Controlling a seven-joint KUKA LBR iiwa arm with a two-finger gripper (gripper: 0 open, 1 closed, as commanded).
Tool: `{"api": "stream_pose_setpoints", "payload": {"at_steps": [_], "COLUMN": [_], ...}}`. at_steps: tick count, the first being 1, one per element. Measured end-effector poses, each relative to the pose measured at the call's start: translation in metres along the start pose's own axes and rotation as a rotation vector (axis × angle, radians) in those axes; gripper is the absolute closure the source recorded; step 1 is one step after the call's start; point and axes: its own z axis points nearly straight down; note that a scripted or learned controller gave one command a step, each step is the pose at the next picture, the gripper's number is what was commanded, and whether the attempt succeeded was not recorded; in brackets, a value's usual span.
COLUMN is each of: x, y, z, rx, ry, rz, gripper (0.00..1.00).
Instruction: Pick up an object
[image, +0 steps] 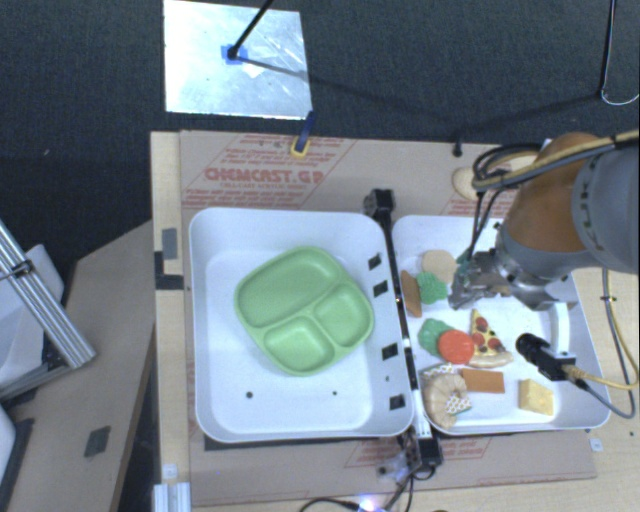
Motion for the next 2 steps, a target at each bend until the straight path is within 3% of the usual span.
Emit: {"api": "stream_pose_setpoints", "payload": {"at_steps": [1,2], "x": [0.001,0.001], "y": [0.009,0.01], "z": [-0.062,-0.084], "rx": [-0.002,0.002], "ry": [0.0,0.0], "rz": [-0.001,-0.001], "gripper": [1.0,1.0]}}
